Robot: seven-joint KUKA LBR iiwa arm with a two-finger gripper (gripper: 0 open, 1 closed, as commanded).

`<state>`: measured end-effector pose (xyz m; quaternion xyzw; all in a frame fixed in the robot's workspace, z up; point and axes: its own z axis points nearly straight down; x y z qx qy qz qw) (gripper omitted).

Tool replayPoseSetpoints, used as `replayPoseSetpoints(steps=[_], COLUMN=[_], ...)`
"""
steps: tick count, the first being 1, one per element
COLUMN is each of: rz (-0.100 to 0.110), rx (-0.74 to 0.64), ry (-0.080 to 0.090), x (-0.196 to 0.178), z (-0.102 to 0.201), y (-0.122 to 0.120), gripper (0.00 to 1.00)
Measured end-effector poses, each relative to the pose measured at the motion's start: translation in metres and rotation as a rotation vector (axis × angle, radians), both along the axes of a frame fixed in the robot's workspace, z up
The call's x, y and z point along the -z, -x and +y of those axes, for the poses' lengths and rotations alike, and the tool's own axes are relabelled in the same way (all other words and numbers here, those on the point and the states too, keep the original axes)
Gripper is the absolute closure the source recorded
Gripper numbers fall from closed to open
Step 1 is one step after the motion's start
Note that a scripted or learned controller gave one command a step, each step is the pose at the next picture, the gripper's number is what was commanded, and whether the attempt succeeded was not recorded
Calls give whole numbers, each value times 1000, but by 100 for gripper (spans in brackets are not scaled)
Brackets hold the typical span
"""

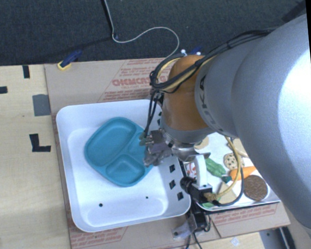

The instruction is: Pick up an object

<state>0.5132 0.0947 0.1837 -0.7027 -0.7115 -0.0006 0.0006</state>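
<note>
A blue divided plate (116, 150) lies tilted in the left white bin (120, 217), towards its back. My gripper (154, 148) is low at the plate's right edge, close to the wall between the two bins. In the right bin (246, 210) I see a green piece (215, 167), an orange carrot-like piece (244, 172), a round brown disc (254, 188) and a speckled cookie (231, 159). The arm's orange band (181, 99) and grey body hide most of that bin.
Both bins rest on a brown cardboard sheet (85, 81). A thin white cable (136, 38) loops over the dark background at the back. A small blue and yellow clip (70, 58) lies at the cardboard's far left corner. Black cables (196, 221) hang by the front edge.
</note>
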Motion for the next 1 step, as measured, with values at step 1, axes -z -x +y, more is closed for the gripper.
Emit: replayPoseSetpoints(steps=[1], rz=[-1], rx=[12], ry=[3], x=[-22], z=[-28], y=[-33], gripper=[100])
